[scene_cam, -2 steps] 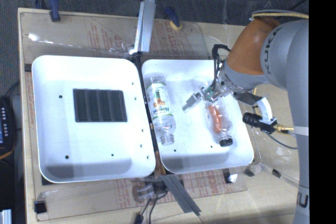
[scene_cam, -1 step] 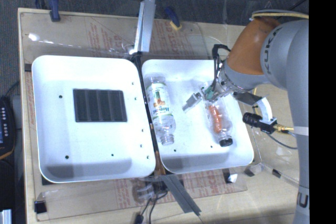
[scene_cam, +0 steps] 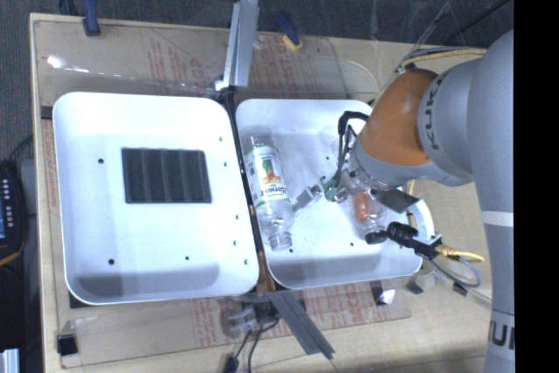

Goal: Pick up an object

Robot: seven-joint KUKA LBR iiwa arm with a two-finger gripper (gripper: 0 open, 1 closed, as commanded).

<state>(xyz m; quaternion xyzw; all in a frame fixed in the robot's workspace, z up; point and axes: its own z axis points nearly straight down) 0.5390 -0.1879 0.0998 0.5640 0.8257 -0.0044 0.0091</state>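
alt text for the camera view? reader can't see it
A grey arm with an orange band reaches from the right into the right white bin, its pincer low near the bin's middle. A clear plastic bottle with a green and orange label lies along that bin's left side. The left white bin holds a dark ribbed rectangular panel.

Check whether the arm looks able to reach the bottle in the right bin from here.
Probably yes. The bottle lies uncovered on its side near the right bin's left wall, and the tool hangs beside it in the same bin with nothing between them.
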